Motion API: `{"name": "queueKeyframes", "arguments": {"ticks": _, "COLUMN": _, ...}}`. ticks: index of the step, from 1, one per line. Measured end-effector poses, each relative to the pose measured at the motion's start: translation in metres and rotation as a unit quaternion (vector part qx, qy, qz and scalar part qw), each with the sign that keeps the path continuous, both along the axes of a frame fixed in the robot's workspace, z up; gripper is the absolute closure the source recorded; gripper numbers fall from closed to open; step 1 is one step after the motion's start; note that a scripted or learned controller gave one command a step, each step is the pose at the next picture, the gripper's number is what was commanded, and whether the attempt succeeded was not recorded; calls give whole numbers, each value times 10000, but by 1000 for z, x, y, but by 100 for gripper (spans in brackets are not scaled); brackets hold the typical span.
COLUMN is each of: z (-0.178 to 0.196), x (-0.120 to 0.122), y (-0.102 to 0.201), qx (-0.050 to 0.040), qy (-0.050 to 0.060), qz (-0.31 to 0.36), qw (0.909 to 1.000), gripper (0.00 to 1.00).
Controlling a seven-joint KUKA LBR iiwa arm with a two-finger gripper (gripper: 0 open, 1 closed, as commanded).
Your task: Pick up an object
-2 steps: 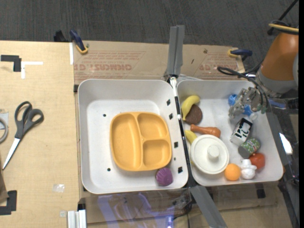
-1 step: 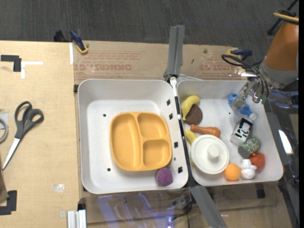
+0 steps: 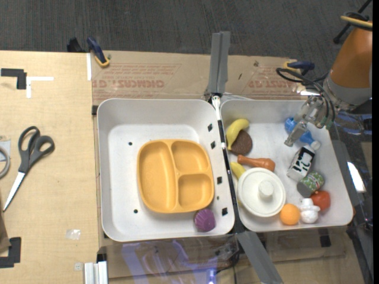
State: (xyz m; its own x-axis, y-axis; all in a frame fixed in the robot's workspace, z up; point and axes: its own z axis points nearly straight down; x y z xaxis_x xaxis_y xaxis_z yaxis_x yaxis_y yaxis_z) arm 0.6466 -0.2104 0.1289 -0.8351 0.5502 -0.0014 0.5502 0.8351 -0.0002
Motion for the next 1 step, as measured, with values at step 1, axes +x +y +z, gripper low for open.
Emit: {"name": "queueKeyframes", "arguments": {"ticks": 1, "z": -24, "x": 1, "y": 3, "qx": -47, "qy": -119, "qz": -24, "qw": 9999, "gripper": 0}}
